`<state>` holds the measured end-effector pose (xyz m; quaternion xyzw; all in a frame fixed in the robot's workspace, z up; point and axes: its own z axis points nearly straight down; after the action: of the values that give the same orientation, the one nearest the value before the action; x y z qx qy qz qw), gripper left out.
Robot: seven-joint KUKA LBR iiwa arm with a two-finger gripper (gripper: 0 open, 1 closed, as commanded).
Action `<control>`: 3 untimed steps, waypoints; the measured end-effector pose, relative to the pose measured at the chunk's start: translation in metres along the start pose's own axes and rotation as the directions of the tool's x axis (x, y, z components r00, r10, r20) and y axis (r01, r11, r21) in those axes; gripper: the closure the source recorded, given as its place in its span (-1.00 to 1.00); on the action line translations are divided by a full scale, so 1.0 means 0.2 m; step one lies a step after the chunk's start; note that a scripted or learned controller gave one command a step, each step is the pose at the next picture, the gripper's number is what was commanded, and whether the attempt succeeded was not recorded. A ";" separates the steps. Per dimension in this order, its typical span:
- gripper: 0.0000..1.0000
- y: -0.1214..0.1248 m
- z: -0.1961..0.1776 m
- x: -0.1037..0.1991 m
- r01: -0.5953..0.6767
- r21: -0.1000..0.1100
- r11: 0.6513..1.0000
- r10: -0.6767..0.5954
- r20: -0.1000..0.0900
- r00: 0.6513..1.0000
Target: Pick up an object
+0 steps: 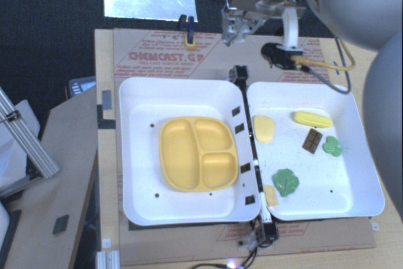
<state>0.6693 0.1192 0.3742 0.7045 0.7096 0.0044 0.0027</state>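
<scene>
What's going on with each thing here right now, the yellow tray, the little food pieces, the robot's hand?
Yellow tray: flat in the left bin, right side up.
Corn cob: lying in the right bin.
Chocolate piece: lying flat.
Large green piece: resting loose.
Small green piece: resting loose.
Gripper: raised behind the bins.

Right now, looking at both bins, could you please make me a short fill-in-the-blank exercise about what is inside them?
1. The yellow divided plate lies in the ____ bin.
2. The brown chocolate piece lies in the ____ bin.
3. The plate has ____ compartments.
4. The gripper hangs beyond the bins' ____ edge.

Missing words: left; right; three; far
</scene>
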 end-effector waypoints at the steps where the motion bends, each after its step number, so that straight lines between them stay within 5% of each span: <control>1: 1.00 -0.04 -0.08 -0.69 -0.018 0.005 1.000 0.018 0.008 1.000; 2: 1.00 -0.03 -0.24 -1.28 -0.016 0.003 1.000 0.016 0.009 1.000; 3: 1.00 -0.31 -0.70 -1.15 -0.002 -0.001 1.000 0.002 0.004 1.000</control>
<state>0.6067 -0.1117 0.5133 0.7052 0.7090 0.0036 0.0044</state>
